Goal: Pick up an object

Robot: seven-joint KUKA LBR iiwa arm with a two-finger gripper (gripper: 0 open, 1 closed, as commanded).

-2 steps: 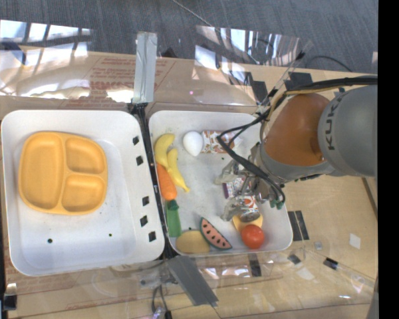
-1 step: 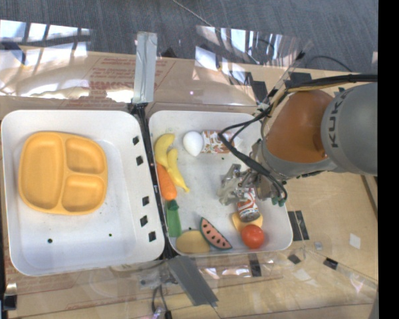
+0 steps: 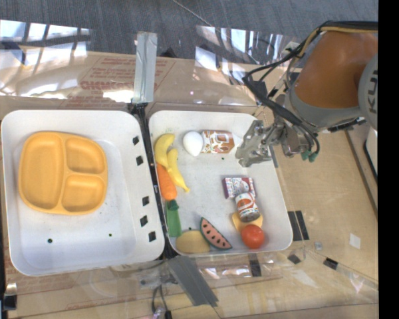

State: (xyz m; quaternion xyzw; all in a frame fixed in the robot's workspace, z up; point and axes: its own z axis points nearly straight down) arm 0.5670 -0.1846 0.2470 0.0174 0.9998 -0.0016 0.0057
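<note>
Jaws (image 3: 254,150) hover over right bin (image 3: 279,198) edge, open/shut can't tell.

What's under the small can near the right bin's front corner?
The can rests partly on a yellow piece, beside the tomato. How far the yellow piece extends beneath stays covered.

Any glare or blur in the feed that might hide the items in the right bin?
Camera view: bright glare streaks sit on the clear sheeting behind the bins, not on the items. The right bin is evenly lit with soft shadows; banana and can read fairly sharp. The gripper looks slightly soft against the rim.
</note>
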